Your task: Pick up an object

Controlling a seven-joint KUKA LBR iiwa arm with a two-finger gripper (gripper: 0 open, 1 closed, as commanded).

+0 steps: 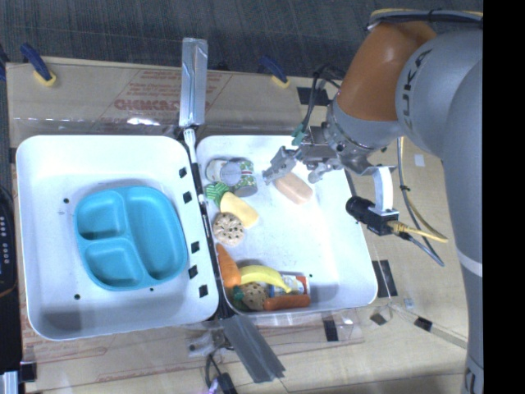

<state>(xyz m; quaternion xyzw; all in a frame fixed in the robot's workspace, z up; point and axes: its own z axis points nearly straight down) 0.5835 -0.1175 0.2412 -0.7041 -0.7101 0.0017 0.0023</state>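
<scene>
Gripper [297, 164] hovers, fingers spread wide, just over a tan bread-roll-like toy [293, 190] in the right bin [353, 253]; probably light and smooth, it suits a pinch across its short sides.

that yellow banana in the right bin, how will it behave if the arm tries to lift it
The banana looks smooth and curved, so it may slip or swivel between the jaws. It lies crowded against a carrot and other items at the bin's near wall, so neighbours will probably shift.
</scene>
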